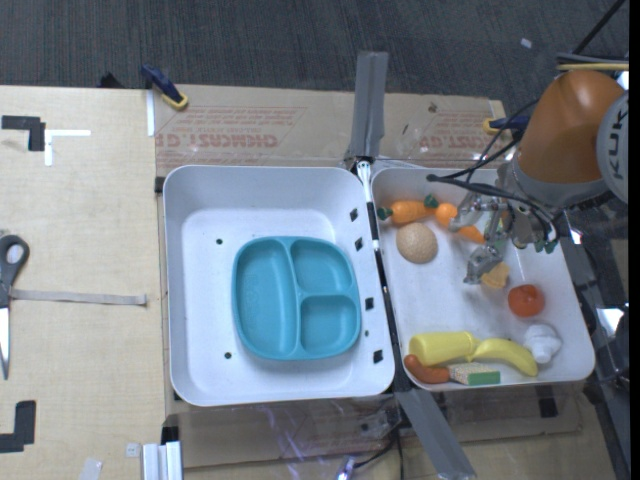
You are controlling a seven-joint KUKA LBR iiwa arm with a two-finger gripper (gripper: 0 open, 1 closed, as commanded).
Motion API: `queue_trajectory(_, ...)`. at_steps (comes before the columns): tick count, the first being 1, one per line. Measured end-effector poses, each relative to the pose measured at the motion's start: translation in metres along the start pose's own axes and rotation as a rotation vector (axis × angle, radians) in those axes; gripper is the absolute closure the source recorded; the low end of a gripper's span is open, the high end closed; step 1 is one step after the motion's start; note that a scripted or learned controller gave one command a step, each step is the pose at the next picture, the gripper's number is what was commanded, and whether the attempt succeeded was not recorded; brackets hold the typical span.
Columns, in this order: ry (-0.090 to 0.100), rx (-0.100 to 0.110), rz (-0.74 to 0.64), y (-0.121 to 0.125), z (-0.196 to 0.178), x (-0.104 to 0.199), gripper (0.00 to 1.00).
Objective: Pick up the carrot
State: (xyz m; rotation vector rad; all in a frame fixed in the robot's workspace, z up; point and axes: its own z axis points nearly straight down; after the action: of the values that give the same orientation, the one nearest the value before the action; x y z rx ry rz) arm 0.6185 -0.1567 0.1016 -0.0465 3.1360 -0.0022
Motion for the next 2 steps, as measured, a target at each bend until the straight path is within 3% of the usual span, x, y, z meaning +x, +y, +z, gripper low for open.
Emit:
queue_trajectory(1, -0.006, 0.002, -0.002, 0.0, -0.011, -0.002, 1.0)
queue_trajectory(2, -0.001, -0.001, 0.157, 0.033, -0.094, -0.014, 1.0)
